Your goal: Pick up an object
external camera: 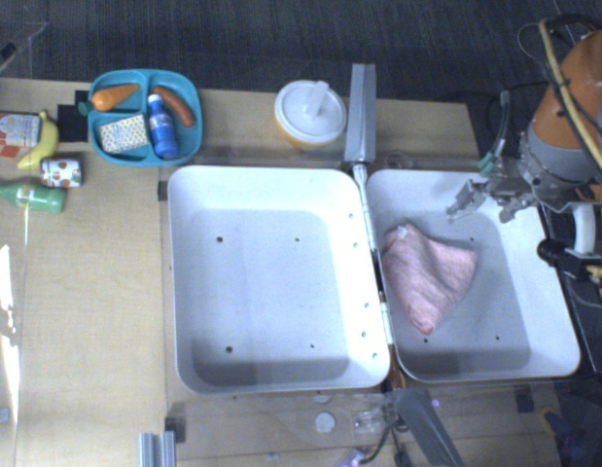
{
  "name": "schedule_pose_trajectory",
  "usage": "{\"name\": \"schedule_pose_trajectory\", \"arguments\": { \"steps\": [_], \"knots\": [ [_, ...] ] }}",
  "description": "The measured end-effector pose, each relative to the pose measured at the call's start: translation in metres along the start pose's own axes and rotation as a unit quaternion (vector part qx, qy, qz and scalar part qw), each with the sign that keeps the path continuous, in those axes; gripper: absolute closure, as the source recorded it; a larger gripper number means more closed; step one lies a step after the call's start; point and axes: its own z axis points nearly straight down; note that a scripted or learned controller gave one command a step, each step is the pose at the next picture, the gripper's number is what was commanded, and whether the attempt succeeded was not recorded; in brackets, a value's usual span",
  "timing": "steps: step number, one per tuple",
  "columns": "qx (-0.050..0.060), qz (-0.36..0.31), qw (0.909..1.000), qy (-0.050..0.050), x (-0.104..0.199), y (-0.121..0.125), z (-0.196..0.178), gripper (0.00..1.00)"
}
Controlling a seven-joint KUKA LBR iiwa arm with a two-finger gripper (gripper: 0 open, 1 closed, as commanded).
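A crumpled pink cloth (432, 272) lies in the right bin (534, 358), toward its left side and middle. My gripper (483, 200) hangs over the bin's far right part, up and to the right of the cloth and apart from it. Its fingers (463, 200) are spread open with nothing between them. The grey arm with its orange band (558, 115) reaches in from the right edge.
The left bin (184, 290) sits beside the right one, with a metal divider post (360, 115) behind their shared wall. Behind the bins stand a white lidded cup (310, 113) and a blue tray of toy food (145, 117). A banana, a can and a green bottle (28, 197) lie far left.
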Motion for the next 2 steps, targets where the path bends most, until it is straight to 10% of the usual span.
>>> {"name": "schedule_pose_trajectory", "arguments": {
  "steps": [1,2],
  "knots": [
    [-0.003,-0.083,0.9965,0.0,0.009,-0.03,0.108,0.0],
    [-0.007,-0.095,0.9954,-0.001,-0.007,-0.064,0.113,0.0]
  ]
}}
